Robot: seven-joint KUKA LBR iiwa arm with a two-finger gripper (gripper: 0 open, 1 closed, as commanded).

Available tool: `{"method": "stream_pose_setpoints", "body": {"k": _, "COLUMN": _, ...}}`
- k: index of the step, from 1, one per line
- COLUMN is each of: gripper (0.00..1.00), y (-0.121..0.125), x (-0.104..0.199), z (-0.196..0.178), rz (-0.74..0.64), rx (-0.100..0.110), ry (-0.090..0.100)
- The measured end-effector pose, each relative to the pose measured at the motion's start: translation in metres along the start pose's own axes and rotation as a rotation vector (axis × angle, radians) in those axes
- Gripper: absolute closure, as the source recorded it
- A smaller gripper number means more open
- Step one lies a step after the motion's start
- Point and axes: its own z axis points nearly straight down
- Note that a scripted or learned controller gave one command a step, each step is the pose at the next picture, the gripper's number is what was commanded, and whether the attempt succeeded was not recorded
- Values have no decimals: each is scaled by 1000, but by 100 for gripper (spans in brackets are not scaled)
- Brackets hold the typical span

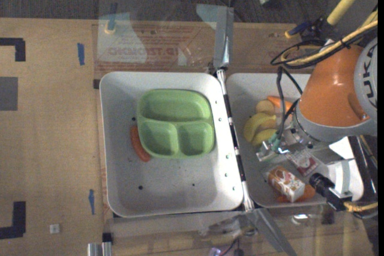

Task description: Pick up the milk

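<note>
- The gripper (271, 150) hangs low over the right bin (241, 88), near the middle of its floor, under the grey wrist and the orange band of the arm (333, 99).
- The arm's bulk covers most of it from above. Only a grey metal part with a bit of green beside it shows, so I cannot tell whether it is spread or closed, and nothing can be seen pinched in it.
- The milk carton (287, 183), white with orange-red print, lies on its side near the front wall of the right bin. It sits just in front of the gripper and slightly to the arm's side, close by but apart from it.
- A white packet with red print (303, 161) lies between the gripper and the carton, partly hidden under the wrist. What it is cannot be made out.
- An orange thing (307, 192) peeks out from behind the carton at the front wall, mostly covered.
- Two yellow bananas (260, 128) lie just behind the gripper, toward the wall between the bins.
- Beyond the bananas are a pale peach piece (264, 107) and an orange piece (276, 102), the latter cut off by the arm.
- In the left bin (114, 129), well apart from the gripper, a green divided plate (176, 123) rests on the floor, with an orange item (139, 145) tucked half under its left edge.
</note>
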Motion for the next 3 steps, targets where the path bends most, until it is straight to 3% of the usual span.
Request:
{"method": "stream_pose_setpoints", "body": {"k": 1, "gripper": 0, "y": 0, "x": -1, "z": 0, "rz": 2, "rx": 0, "ry": 0}}
{"method": "stream_pose_setpoints", "body": {"k": 2, "gripper": 0, "y": -16, "x": -54, "z": -19, "rz": -40, "rx": -1, "ry": -2}}
{"method": "stream_pose_setpoints", "body": {"k": 3, "gripper": 0, "y": -17, "x": -57, "z": 90, "rz": 16, "rx": -1, "ry": -1}}
